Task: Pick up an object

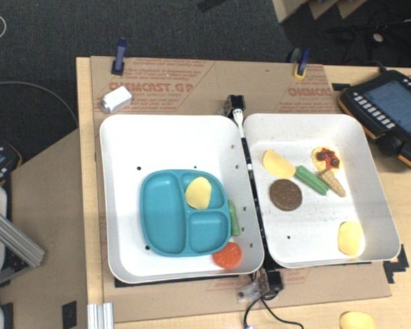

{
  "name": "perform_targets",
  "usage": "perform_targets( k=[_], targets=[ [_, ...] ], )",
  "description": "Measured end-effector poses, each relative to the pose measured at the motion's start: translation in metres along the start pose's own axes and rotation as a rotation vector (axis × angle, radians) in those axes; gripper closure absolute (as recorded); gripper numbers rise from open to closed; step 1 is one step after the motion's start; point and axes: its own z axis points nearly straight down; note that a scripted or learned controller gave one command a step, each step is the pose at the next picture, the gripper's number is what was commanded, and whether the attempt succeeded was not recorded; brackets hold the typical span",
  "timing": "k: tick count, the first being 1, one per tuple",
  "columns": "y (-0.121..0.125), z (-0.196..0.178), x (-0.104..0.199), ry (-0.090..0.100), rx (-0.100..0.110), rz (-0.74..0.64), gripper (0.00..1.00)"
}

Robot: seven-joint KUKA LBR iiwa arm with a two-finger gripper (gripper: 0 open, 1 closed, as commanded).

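The left bin (123, 149) holds a blue divided tray (166, 214) with a yellow piece (198, 192) in its upper right compartment. An orange-red round item (227, 255) lies by the tray's lower right corner, and a thin green piece (233, 219) lies along the tray's right edge. In the right bin (308, 125) lie a yellow oval (279, 164), a brown disc (285, 195), a green stick (310, 180), a pizza slice (327, 164) and a yellow lump (350, 238).
A black handheld pendant (383, 112) rests on the bench at the right. A small white block (116, 100) lies on the cardboard behind the left bin. Blue clamps (119, 55) hold the board's far edge. A yellow object (357, 320) sits off the board at the bottom right.
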Motion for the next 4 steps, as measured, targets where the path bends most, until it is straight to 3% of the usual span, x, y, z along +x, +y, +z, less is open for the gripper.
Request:
perform_targets(
  k=[1,2,3,4],
  targets=[
    [-0.003,0.088,0.010,0.013,0.028,0.002,1.00],
    [0.062,0.174,0.004,0.013,0.027,-0.001,1.00],
    [0.008,0.073,0.041,0.007,0.010,-0.001,1.00],
    [-0.005,0.143,0.092,0.014,0.028,-0.003,1.00]
  ],
)
